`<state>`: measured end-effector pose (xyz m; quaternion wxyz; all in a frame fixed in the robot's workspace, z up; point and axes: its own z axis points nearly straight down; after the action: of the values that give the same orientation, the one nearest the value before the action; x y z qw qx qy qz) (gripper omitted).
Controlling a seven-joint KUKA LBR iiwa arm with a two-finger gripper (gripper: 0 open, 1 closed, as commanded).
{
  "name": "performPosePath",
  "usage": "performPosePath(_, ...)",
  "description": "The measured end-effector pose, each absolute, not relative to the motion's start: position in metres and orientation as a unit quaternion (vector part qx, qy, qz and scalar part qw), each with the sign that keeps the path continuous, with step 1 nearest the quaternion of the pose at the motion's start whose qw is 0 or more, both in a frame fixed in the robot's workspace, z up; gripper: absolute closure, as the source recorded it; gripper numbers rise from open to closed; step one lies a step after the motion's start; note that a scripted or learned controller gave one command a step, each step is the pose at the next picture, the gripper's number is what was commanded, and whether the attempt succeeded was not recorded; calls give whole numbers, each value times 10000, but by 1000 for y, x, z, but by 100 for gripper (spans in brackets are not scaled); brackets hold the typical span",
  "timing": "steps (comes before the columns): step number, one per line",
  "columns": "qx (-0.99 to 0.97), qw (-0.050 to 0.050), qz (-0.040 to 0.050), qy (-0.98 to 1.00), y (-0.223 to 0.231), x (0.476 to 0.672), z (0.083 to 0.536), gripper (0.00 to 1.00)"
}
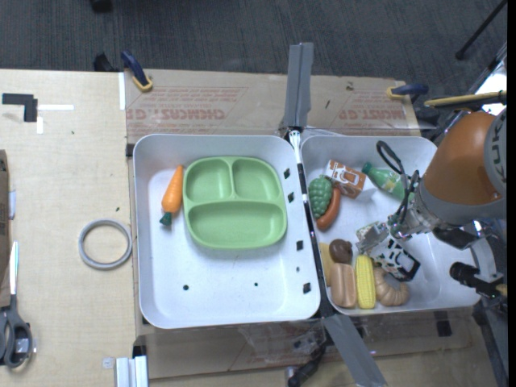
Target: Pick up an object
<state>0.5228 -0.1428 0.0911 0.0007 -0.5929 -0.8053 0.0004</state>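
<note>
My gripper [385, 245] hangs low in the right bin [419, 147], just above a yellow corn cob [365, 281] and next to a brown rounded piece [340, 251]. Nothing can be made out in its grasp. A hot dog bun [343, 285] and a tan bread piece [393, 293] lie at the bin's front. Farther back sit a green bumpy fruit [321, 193], a red sausage [329, 210], a small orange carton [347, 177] and a green bottle [385, 180]. The left bin [218, 297] holds a green divided plate [235, 201] and an orange carrot [172, 190].
A grey divider post [298, 83] stands between the bins at the back. On the bench to the left lie a tape ring [105, 243] and scissors [12, 333]. The arm's orange band [463, 164] overhangs the right bin's right side.
</note>
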Motion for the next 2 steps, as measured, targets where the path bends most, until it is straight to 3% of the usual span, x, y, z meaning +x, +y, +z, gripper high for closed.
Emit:
performPosePath(1, -5947, 8, 4, -8040, -144, 523, 100, 100)
performPosePath(2, -5509, 0, 5, -8346, -47, 583, 191, 100)
